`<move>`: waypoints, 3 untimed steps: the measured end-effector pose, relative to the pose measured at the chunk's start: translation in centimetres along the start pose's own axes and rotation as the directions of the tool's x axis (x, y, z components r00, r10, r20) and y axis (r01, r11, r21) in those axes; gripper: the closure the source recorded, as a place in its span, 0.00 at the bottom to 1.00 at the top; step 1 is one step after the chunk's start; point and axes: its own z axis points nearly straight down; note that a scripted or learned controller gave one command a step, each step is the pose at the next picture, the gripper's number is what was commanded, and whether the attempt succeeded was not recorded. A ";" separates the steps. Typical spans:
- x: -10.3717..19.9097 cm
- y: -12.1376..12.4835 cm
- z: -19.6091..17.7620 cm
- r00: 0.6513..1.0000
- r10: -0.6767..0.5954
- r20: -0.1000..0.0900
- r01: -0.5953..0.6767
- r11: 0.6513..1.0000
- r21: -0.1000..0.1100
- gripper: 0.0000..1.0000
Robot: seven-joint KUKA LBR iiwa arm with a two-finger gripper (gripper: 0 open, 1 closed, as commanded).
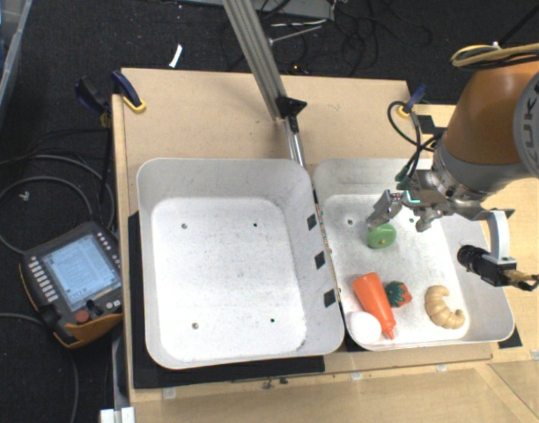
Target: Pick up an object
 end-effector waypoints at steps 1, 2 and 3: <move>0.0 0.0 -0.2 1.000 0.002 0.000 -0.002 1.000 -0.004 0.00; 0.2 0.3 4.2 1.000 0.002 0.000 -0.002 1.000 0.000 0.00; 0.3 0.2 10.6 1.000 0.003 0.000 -0.003 1.000 0.002 0.00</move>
